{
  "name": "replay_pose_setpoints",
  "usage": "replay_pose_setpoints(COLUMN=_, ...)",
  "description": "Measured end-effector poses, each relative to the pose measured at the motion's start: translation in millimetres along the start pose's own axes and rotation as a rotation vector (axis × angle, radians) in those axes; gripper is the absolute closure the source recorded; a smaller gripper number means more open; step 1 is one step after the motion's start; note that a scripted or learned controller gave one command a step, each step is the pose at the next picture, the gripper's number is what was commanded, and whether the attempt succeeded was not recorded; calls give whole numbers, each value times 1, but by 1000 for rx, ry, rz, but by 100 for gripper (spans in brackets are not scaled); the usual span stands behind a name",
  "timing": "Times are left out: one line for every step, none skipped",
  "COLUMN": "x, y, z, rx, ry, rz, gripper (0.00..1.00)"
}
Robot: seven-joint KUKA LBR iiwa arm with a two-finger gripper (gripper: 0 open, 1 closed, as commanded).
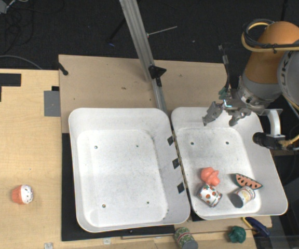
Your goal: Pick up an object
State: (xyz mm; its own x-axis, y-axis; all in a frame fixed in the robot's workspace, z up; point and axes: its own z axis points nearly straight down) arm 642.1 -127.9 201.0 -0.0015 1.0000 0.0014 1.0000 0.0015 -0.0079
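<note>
Nothing is picked yet — the gripper (223, 114) hangs spread open and empty over the far end of the right bin (266, 160), well apart from the 4 toys (210, 176) at its near end.

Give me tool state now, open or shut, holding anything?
Tool: open, fingers spread, nothing between them; it hangs above the far end of the right bin.
</note>
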Motion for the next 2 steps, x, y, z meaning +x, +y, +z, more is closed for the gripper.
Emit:
replay_pose_setpoints(x=0, y=1, z=-3, rx=-5, ry=-1, rz=-2, gripper=0)
replay_pose_setpoints(x=6, y=0, z=41, rx=-1, ry=0, rz=-2, gripper=0)
